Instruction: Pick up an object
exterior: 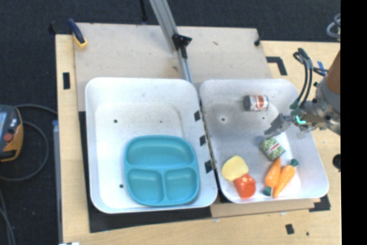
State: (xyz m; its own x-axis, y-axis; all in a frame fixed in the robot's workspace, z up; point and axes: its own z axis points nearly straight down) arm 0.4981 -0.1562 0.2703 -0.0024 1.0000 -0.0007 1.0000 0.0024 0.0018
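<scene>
Over the right bin (229,94), open fingers (278,125) hover beside an unreadable green-labelled can (272,148).

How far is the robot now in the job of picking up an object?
Nothing looks picked up yet: the small can, green packet, carrots, red pepper and yellow piece all lie in the right bin. In hand: the gripper is low, just above the green packet. Left: closing on an object and lifting it.

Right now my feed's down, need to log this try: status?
Gripper low in right bin, nothing seen held. Green can just below it. Carrots beside can.
</scene>
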